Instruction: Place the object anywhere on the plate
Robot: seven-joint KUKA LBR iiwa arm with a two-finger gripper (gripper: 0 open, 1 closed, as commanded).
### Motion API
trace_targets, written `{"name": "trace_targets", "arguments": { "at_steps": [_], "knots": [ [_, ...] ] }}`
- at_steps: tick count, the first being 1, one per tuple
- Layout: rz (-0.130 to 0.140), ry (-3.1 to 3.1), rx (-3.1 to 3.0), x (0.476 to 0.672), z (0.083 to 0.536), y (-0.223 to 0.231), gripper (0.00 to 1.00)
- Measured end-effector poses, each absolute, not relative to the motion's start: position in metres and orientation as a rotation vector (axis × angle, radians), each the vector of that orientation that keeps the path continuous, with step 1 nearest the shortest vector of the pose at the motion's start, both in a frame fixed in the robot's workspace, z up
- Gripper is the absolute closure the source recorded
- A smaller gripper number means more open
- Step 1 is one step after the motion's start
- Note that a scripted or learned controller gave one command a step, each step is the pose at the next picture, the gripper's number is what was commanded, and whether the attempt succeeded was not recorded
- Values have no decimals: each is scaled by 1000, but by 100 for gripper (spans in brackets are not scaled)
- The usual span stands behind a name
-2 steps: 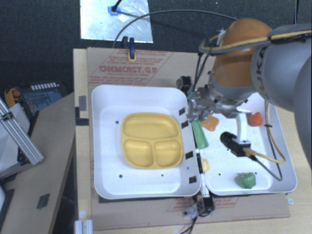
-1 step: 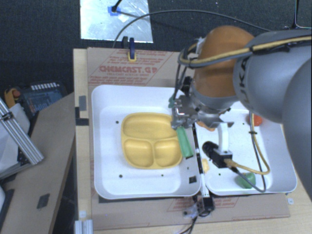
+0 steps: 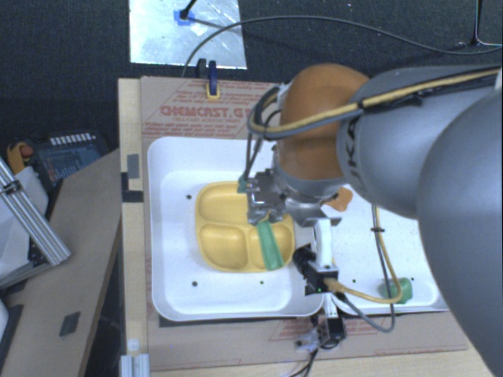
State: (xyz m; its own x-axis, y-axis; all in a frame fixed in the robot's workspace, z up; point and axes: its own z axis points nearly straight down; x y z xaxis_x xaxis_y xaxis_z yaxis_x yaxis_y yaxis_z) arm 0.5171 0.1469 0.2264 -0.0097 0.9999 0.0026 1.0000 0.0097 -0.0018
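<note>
Just below the tool (image 3: pixel 263 210), a green object (image 3: pixel 271 247) lies on the yellow divided plate (image 3: pixel 220 234) in the left white bin (image 3: pixel 169 210); the tool's grip cannot be made out. Brown worktop (image 3: pixel 94 210) surrounds.

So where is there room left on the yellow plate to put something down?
The yellow plate has bare room in its left sections, beside the white bin floor. The bin floor is also bare left of and below the plate. The plate's right side is crowded: the green object lies there under the gripper.
</note>
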Motion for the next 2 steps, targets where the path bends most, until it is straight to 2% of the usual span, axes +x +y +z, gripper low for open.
{"name": "trace_targets", "arguments": {
  "at_steps": [1,2],
  "knots": [
    [-1,-2231,-2208,489,221,200,100],
    [-1,-2224,-2218,490,222,197,0]
  ]
}}
